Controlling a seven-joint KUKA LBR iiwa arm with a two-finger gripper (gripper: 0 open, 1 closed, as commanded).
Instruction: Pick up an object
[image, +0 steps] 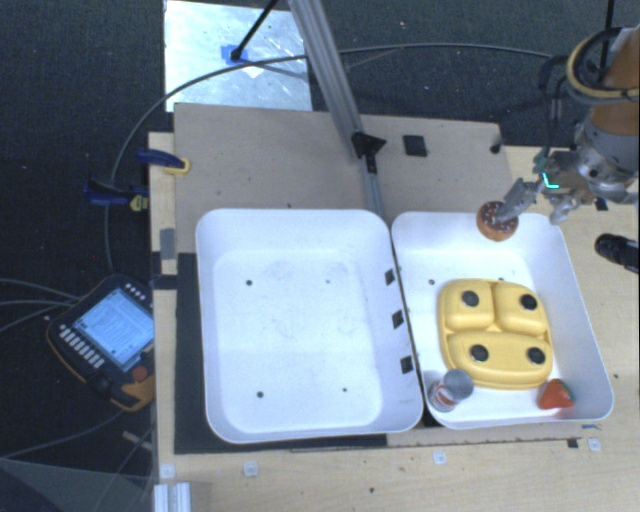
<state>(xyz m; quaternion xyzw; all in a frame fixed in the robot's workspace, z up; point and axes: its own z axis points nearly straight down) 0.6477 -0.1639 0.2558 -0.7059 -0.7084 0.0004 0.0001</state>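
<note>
While the gripper (537, 198) hangs at the right bin's (580, 330) far rim, fingers spread, touching a brown disc (495, 221), treat pickup as not yet done; you've grip & lift left.

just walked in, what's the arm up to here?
It's on a pick attempt. The gripper sits at the far rim of the right bin, one finger right by a small round brown object at that edge. Whether it actually holds that object can't be read from this view. Also in the right bin: a yellow sectioned tray, a small grey-capped item and a red-orange piece along the near edge.
</note>
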